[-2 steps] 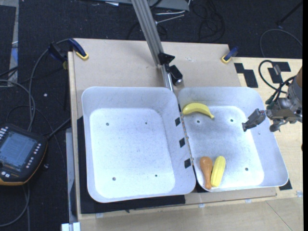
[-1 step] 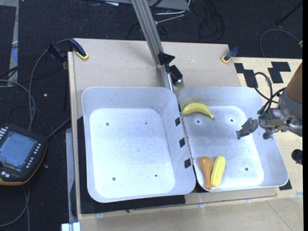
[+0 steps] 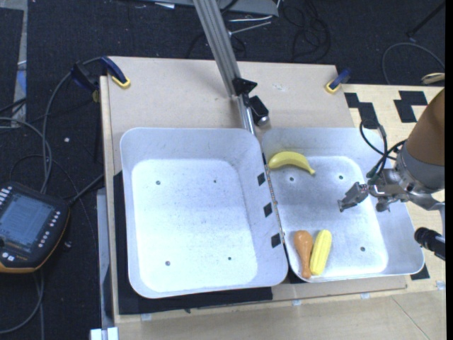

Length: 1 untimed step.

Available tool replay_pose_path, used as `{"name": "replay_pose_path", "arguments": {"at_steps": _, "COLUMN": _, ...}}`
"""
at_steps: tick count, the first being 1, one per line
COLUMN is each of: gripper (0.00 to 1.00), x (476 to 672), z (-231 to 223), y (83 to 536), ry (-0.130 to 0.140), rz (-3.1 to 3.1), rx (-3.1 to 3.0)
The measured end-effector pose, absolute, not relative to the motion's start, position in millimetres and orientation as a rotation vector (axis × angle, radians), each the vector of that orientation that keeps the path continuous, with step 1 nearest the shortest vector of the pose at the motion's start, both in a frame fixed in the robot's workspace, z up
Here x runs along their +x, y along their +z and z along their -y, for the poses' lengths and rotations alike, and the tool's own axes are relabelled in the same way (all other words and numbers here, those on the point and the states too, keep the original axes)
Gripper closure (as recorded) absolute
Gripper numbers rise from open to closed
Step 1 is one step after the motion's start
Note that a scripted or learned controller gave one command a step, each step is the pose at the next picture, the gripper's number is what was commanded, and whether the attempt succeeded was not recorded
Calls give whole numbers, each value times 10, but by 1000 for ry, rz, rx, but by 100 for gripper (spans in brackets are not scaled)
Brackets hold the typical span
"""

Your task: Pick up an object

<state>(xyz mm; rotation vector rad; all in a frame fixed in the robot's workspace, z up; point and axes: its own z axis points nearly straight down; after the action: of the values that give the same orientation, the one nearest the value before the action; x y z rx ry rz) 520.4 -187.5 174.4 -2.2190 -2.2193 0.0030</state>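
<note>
Progress: nothing lifted yet; the pick remains to be done.
Gripper (image 3: 352, 197): over the right bin (image 3: 368, 264), right of centre; fingers slightly parted, nothing between them.
Banana (image 3: 291, 162): near the bin's far-left corner.
Corn cob (image 3: 320, 251), carrot (image 3: 304, 252): touching, by the near-left rim.
Room: bare floor between gripper and items.

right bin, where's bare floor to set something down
Bare floor in the right bin lies between the banana at the back and the carrot and corn in front. The gripper hangs over it.
</note>
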Motion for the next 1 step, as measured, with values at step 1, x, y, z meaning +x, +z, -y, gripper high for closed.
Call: {"name": "replay_pose_path", "arguments": {"at_steps": 1, "gripper": 0, "x": 5151, "z": 1926, "y": 1137, "ry": 4, "rz": 2218, "rx": -2218}}
